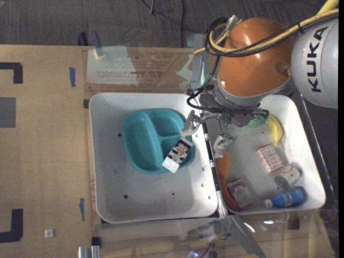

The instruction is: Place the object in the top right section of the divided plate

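Note:
A teal divided plate [144,144] lies in the left bin [145,203]. A small white carton with a black-and-colour label [178,153] rests tilted on the plate's right side, over the lower right rim. My gripper [205,136] hangs above the wall between the two bins, just right of the plate. Its fingers are spread: one fingertip [188,126] is just above the carton's top end, the other [221,143] is over the right bin. The gripper is open and nothing sits between the fingers. The orange wrist hides the bins' far middle edge.
The right bin [309,144] holds a yellow banana [274,129], an orange carrot-like piece [223,172], a pink packet [269,158], a small box [239,192], a can [288,174] and a blue bottle [285,199]. Bare bin floor lies below and left of the plate.

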You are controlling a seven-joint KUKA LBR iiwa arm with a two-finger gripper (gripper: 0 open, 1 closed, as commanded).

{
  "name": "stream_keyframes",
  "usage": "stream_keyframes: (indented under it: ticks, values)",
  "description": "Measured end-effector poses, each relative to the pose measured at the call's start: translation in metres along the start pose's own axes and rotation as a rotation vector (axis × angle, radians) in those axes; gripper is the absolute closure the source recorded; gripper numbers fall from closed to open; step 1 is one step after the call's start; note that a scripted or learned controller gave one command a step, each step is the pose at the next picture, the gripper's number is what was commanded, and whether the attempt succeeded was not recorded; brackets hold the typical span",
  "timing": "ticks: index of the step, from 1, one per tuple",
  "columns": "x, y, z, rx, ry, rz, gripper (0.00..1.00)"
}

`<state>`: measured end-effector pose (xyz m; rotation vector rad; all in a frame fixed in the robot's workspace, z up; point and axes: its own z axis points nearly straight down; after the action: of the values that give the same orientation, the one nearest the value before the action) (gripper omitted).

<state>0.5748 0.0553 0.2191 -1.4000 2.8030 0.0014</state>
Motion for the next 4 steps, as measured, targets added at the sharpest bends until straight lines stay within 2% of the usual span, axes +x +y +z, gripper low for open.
stream_keyframes:
  ticks: [1,2,3,4]
  values:
    - [-0.064,0.026,-0.143,0.001,-0.002,-0.009,0.00]
    - [-0.102,0.012,-0.218,0.001,-0.002,-0.018,0.00]
    - [-0.108,-0.036,-0.217,0.001,-0.003,-0.035,0.00]
    - [-0.108,-0.037,-0.218,0.002,-0.003,-0.034,0.00]
